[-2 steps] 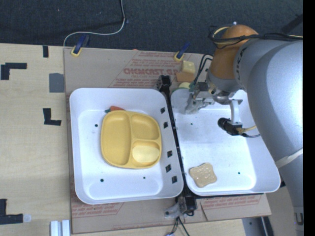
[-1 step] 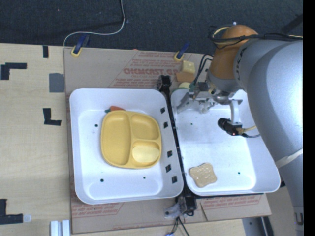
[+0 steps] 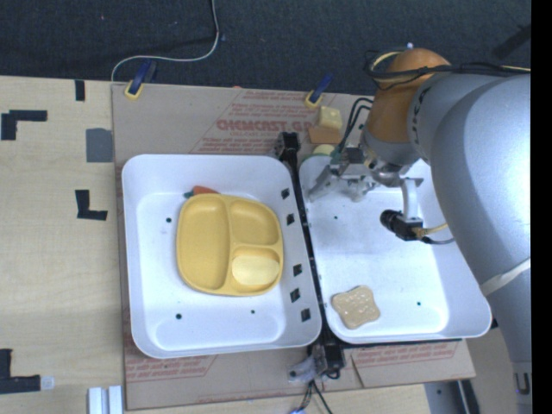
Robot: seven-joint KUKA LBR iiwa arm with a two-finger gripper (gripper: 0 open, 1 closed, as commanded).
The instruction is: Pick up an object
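Observation:
My gripper (image 3: 343,178) hangs low over the far left corner of the right bin (image 3: 431,317), under the arm's orange band (image 3: 398,102). A tan, cracker-like flat piece (image 3: 355,307) lies near the right bin's front edge, well apart from the gripper. A pale round object (image 3: 323,151) sits at the bin's far rim just beside the gripper, with a tan block (image 3: 326,126) behind it. In the left bin (image 3: 147,317) rests a yellow divided plate (image 3: 226,241) holding a pale yellow round item (image 3: 255,268). A small red-orange thing (image 3: 203,190) peeks out behind the plate.
The arm's grey body (image 3: 492,171) covers the right bin's far right side. A black divider with clips (image 3: 297,231) runs between the bins. The bins sit on cardboard (image 3: 250,119); blue clamps (image 3: 138,78) and a white cable (image 3: 203,24) lie at the back.

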